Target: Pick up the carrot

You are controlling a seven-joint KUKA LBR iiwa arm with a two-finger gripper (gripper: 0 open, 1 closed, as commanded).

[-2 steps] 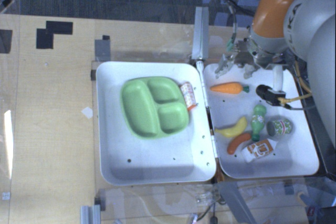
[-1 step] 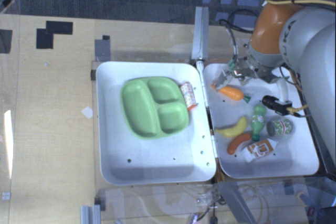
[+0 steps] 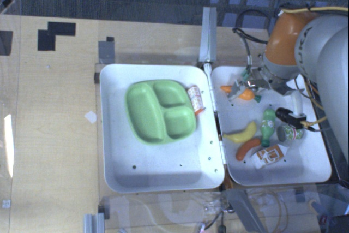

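We have the gripper [image 3: 244, 87] low in the far part of the right bin [image 3: 322, 172], and the carrot [image 3: 247, 95] lies right at its tip, an orange piece showing just under and slightly nearer to us than the fingertips. A smaller orange bit [image 3: 226, 88] sits just to the side of the tip, away from the arm, and we cannot say whether it belongs to the carrot or is a separate thing. Whether the hand is released, clenched or actually grasping the carrot we cannot tell; the tip is small and cluttered at this angle. To do this step well, we judge that we should make sure the carrot sits squarely between the two contact surfaces, across its narrow width rather than along its length, before any lift. We would rise straight up and slowly, since a tapered, smooth piece may slip out. The banana [image 3: 242, 132], the green bottle [image 3: 268, 124] and the red sausage [image 3: 248, 148] lie well apart from the hand, toward the near side of the bin, so they should not interfere. The green tray [image 3: 161, 111] in the left bin [image 3: 163, 177] is farther off still.
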